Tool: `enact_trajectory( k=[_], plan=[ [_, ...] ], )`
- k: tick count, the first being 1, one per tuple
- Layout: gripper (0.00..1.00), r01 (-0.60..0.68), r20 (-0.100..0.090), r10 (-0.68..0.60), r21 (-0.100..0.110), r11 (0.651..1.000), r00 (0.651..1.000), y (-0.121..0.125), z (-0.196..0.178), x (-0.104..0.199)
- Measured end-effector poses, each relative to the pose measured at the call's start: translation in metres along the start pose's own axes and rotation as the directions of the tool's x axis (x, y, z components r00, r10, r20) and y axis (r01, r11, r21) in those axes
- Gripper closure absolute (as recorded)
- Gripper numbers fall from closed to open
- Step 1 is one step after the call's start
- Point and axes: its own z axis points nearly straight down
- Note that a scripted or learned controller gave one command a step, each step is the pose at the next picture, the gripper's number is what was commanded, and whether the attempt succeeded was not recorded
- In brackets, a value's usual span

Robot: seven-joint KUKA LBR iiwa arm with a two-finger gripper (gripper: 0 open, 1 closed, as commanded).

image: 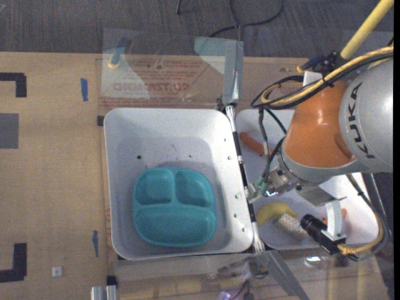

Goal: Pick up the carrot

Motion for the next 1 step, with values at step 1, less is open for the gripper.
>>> enact_trajectory(
  k=[1],
  plan=[
    [1.0,0.031,0.0,-0.031,0.0,1.0,1.0,-0.0031,-0.0001,-0.0085]
  ],
)
